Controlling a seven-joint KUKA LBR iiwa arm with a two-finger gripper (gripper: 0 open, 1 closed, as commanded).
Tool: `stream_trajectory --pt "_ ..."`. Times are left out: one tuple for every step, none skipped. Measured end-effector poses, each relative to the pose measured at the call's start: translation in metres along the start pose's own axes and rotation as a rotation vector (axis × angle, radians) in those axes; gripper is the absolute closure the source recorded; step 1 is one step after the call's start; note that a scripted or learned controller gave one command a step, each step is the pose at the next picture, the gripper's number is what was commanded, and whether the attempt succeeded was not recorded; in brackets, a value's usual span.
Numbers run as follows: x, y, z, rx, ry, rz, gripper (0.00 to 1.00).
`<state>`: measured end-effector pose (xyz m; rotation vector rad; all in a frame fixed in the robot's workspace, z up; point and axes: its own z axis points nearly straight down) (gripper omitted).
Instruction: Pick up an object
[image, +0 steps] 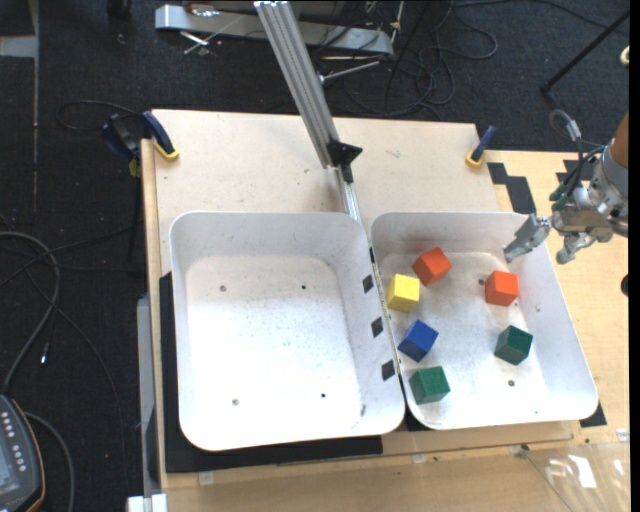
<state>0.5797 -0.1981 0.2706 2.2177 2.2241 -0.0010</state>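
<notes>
Counter (250, 160): two white bins. Right bin (560, 330) holds six blocks. Gripper (545, 243), fingers apart, empty, above its far right rim; nearest red block (502, 288). Risk: fingers strike rim or nudge block aside.

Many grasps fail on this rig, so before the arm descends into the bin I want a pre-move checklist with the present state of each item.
1. Gripper carries nothing between its fingers: ok.
2. Fingers spread for a grasp: ok, they stand apart.
3. Gripper above a cube: not ok; it hangs over the right bin's upper right rim, apart from the nearest red cube.
4. Red cube has free sides: ok, no neighbour touches it.
5. Blue cube and yellow cube graspable: cannot tell, both lie close to the bin's left wall.
6. All cubes lie in the right bin: ok.
</notes>
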Motion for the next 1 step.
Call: stream_trajectory --pt "0.0669 0.0403 0.1222 0.006 0.004 -0.004 0.0"
